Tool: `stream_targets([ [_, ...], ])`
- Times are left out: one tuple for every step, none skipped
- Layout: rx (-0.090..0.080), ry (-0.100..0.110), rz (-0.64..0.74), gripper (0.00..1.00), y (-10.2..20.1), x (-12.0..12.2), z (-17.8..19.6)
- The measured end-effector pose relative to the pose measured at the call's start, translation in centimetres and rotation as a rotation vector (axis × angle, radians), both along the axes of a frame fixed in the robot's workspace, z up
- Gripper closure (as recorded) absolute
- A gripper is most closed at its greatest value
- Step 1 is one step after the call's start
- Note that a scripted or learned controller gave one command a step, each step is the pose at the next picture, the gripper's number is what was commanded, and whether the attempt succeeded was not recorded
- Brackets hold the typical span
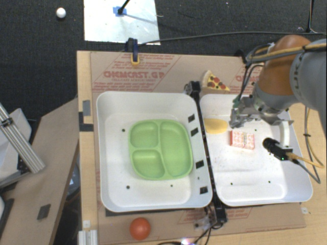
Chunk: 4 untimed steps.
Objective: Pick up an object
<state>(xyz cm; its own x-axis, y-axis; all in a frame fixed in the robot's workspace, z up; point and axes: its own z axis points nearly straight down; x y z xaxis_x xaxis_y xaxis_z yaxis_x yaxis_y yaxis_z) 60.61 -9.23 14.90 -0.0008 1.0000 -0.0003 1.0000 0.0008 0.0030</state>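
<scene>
In the right bin [265,188] a flat yellow piece [215,125] lies near the left wall. A small pink and white packet [242,139] rests just to its right. My gripper [236,119] hangs low over the bin between these two, just above the packet's upper left corner and at the yellow piece's right end. The arm's grey and orange wrist hides the back of the gripper. I see nothing lifted off the bin floor.
A green divided plate [160,148] sits in the left bin [112,188]. A toy pizza slice [214,81] lies on the board behind the right bin. An orange ball [140,228] rests at the bench's front edge.
</scene>
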Motion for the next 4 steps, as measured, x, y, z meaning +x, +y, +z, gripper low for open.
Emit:
stream_targets([
  [0.0,-0.003,0.002,1.0,0.0,-0.4,4.5],
  [0.0,-0.003,0.002,1.0,-0.2,-0.3,8.9],
  [0.0,-0.001,0.003,1.0,-0.2,-0.2,12.0],
  [0.001,0.001,0.008,1.0,5.6,-0.1,12.1],
])
